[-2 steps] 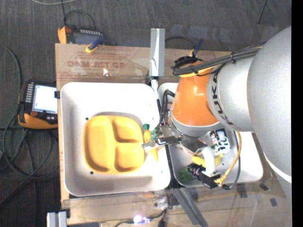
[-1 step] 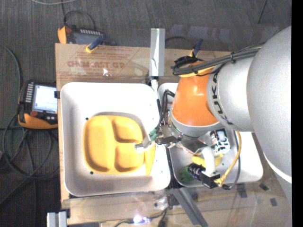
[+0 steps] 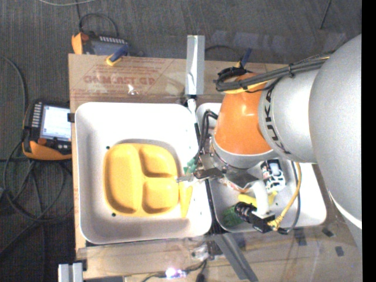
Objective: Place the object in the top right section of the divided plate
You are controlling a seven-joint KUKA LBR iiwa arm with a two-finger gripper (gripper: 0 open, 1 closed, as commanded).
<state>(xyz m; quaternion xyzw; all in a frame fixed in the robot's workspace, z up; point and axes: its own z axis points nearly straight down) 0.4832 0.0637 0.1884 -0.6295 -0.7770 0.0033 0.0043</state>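
The yellow divided plate (image 3: 141, 178) lies in the left white bin (image 3: 88, 157), with one long section on its left and two smaller sections on its right. My gripper (image 3: 189, 177) hangs at the plate's right rim, above the wall between the two bins. A small green object (image 3: 189, 167) shows right at the gripper, and a narrow yellow strip (image 3: 184, 200) runs down just below it along the plate's edge. I cannot tell whether either is held. The orange wrist band (image 3: 238, 131) and the grey arm cover much of the right bin.
The right white bin (image 3: 311, 210) lies under the arm; a green thing (image 3: 229, 217) rests near its front left corner. A cardboard sheet (image 3: 129, 81) lies behind the bins. An orange handheld device (image 3: 47, 131) sits left of the bench.
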